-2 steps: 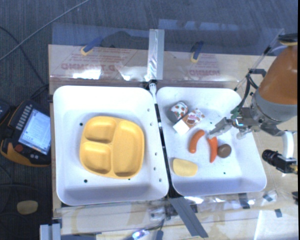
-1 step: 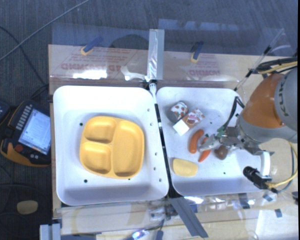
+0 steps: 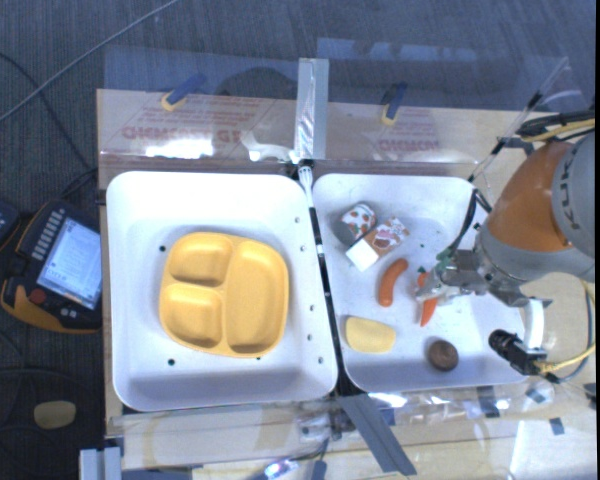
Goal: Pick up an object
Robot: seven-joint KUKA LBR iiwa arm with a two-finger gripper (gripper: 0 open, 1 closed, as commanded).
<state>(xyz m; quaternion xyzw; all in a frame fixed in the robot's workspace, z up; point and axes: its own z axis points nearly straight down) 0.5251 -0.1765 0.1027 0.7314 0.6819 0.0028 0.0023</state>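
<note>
Hovering: gripper [image 3: 435, 286] in right white bin [image 3: 450, 188], 3 o'clock side, tips at small orange carrot-shaped piece [image 3: 427, 310]. Finger gap/grasp: can't tell. Red sausage [image 3: 391, 281] just at 9 o'clock of it. Yellow divided plate [image 3: 223, 292] in left bin [image 3: 140, 208].

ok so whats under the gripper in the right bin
A small orange carrot-like piece pokes out just below the gripper on the right bin floor. The gripper covers the piece's upper end.
</note>
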